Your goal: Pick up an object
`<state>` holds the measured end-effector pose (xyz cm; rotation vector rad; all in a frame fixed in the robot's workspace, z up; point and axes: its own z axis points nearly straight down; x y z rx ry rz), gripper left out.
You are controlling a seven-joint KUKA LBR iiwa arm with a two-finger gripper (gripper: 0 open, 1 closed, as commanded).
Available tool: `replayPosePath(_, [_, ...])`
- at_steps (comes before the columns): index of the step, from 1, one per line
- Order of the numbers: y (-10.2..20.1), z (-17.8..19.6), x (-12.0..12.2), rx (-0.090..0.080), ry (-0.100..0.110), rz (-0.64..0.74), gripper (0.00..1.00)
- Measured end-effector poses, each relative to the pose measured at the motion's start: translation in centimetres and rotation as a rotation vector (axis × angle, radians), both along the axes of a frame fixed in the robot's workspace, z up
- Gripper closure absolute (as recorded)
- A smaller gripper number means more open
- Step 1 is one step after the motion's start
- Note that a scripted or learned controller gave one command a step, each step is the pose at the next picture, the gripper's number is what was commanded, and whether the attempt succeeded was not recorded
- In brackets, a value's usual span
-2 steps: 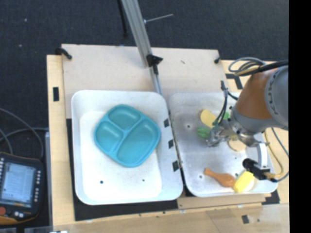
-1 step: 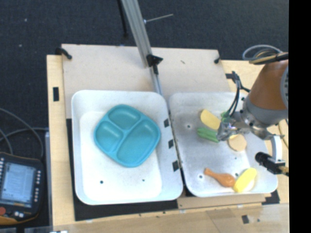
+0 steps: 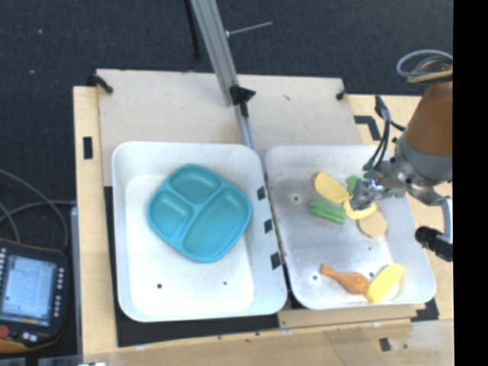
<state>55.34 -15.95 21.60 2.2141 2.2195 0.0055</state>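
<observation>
At the near rim of your right bin (image 3: 305, 296), around 5 o'clock, you have an orange drumstick-shaped toy (image 3: 345, 279) touching a yellow piece (image 3: 385, 281). Farther in, near 1 o'clock, the gripper (image 3: 361, 197) sits low over a cluster: green pod (image 3: 326, 211), yellow piece (image 3: 331, 187), tan disc (image 3: 373, 225); you cannot tell the jaws' state. At 9 o'clock, the left bin (image 3: 137, 296) holds a blue divided plate (image 3: 200, 213).
</observation>
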Motion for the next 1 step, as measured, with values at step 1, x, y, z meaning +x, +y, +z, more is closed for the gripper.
replayPosePath(1, [5.25,-0.5,0.62,0.003,0.006,0.005,1.0])
